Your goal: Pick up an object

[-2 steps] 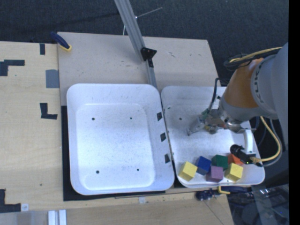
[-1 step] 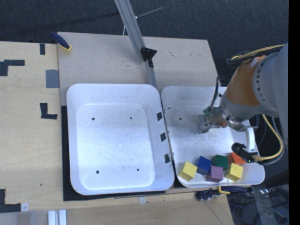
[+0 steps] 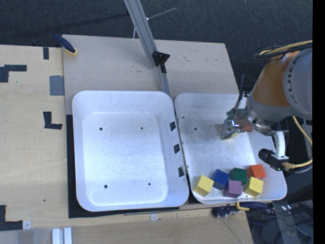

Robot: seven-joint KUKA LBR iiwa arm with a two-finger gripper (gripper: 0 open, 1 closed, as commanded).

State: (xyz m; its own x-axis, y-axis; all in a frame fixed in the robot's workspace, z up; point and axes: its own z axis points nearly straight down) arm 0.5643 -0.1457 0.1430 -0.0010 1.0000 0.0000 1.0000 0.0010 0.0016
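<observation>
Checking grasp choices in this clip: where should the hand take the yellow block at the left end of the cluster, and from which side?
Take the yellow block from above, across its far and near faces. It sits at the cluster's left end, near the right bin's left wall, with the blue block close on its right, so the left-right pair looks cramped. The hand is further up the bin.

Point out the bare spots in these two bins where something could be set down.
The left bin has bare floor throughout. In the right bin, the stretch between the gripper and the divider is free; the near end is crowded with blocks.
</observation>
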